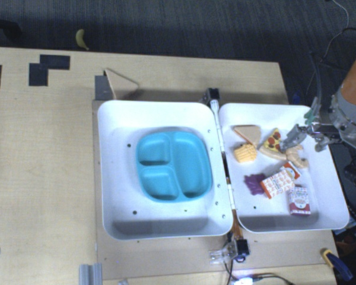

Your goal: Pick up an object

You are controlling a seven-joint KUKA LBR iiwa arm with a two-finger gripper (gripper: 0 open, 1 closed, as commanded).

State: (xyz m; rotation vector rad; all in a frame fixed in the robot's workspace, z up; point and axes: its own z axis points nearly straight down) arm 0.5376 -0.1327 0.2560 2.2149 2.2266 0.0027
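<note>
Approach step: the end effector [296,136], whose grip I cannot tell, is hovering over the pizza slice [273,145] in the right bin [329,177]; next move is calling for descending and closing.

A robotics lab. Two white bins [107,159] sit fixed on a plywood tabletop [41,177]. Loose cables [249,275] trail below, dark carpet [166,10] beyond.

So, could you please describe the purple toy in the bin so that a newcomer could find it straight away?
Start at the right-hand shallow white bin, the one crowded with toy food. Near its middle, towards the divider, lies the small purple plastic toy, below the yellow corn cob and touching the red-and-white carton on its right. It is the only purple piece there.
</note>
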